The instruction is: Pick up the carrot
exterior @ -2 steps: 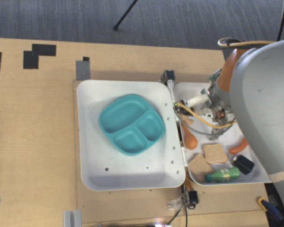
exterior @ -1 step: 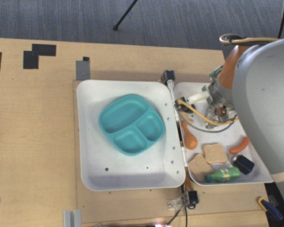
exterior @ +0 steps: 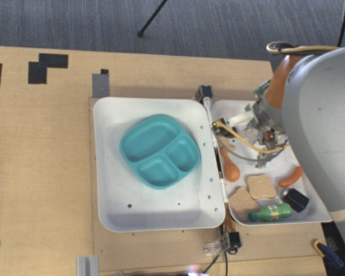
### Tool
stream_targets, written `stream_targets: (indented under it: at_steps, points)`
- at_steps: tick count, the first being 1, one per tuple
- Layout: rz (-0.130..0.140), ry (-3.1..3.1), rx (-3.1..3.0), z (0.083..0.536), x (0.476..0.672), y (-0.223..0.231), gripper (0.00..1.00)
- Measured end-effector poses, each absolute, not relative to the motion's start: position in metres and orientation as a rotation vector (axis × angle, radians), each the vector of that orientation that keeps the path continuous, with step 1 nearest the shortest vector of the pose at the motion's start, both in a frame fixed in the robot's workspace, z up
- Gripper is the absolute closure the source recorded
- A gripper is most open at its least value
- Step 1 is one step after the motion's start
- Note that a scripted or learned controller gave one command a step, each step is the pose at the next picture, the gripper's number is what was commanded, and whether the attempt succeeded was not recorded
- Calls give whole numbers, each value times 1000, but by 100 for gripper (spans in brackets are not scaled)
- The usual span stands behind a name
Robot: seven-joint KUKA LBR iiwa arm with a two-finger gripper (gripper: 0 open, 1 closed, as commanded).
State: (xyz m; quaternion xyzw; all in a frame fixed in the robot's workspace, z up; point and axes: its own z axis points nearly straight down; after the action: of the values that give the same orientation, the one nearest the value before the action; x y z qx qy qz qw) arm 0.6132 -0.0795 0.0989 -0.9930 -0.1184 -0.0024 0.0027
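Carrot: your target, the carrot (exterior: 230,167), lies in the right bin (exterior: 310,214), hard against its left wall, just right of the divider between the two bins. It points roughly near-to-far, fat end toward you.

Arm: the grey arm (exterior: 325,125) comes in from the right and covers much of the right bin; the orange band (exterior: 280,79) sits at the far side above the wrist.

Gripper: the gripper (exterior: 263,138) hangs over the far-middle of the right bin, among yellow cable (exterior: 241,138) loops. You can't read the jaw state from here; the wrist hardware and cabling mask it. Nothing orange is seen at the tool, so don't count the carrot as taken.

Gap: the tool is right of and farther back than the carrot, near but apart. By my reckoning you're in the approach, not the grasp.

Why the wall matters: with the carrot tucked to the bin wall, one side has little room, so a closing line along the wall looks wiser than across it.

Neighbours: two bread slices (exterior: 260,186) lie just near-right of the carrot, a green bottle (exterior: 271,213) at the near edge, a black block (exterior: 297,200) beside it, and a second orange piece (exterior: 290,177) farther right, a likely decoy.

Left bin: the left bin (exterior: 112,211) holds the teal divided plate (exterior: 160,150), well apart from the action.
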Motion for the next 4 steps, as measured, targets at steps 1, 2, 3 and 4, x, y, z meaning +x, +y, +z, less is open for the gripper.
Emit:
stream_targets:
  at_steps: [1, 2, 3, 4]
  points:
    - [-2, -339, -3120, 86, 627, -87, 0]
    - [-3, -396, -3115, 86, 622, -83, 0]
    - [-4, -336, -3121, 86, 619, -83, 0]
    - [-3, -388, -3115, 86, 629, -85, 0]
